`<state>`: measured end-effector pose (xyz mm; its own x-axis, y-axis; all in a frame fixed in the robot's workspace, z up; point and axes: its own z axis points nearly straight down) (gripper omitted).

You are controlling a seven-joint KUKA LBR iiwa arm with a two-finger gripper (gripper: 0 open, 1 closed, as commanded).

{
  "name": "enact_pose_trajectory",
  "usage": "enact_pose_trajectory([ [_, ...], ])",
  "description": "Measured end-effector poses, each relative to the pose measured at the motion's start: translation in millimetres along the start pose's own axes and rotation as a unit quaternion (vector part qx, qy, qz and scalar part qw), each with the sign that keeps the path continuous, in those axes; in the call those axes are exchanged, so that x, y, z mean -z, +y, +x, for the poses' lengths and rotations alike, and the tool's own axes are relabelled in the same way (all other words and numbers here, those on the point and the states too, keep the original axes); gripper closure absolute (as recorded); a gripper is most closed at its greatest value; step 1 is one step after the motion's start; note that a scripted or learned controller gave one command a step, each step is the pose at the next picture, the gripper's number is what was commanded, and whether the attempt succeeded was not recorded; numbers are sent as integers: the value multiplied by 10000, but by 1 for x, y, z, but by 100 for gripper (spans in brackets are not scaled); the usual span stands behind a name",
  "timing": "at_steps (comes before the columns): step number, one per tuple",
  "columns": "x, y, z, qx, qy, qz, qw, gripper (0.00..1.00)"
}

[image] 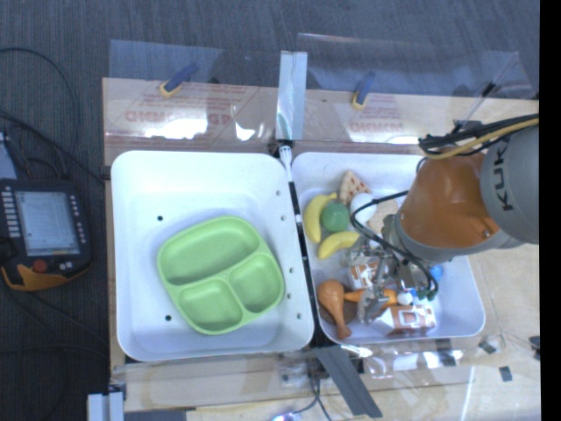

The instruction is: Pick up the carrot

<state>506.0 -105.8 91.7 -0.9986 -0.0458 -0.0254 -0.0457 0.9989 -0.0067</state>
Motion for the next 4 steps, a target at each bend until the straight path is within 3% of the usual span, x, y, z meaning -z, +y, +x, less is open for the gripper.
enact_pose_trajectory([
  [1,0,9,11,-23,-6,2,10000,0],
  [2,0,13,11,-691,40,-22,9976,0],
  [3,0,8,15,-1559,42,-23,9878,0],
  [4,9,8,11,-1549,-19,-11,9879,100],
])
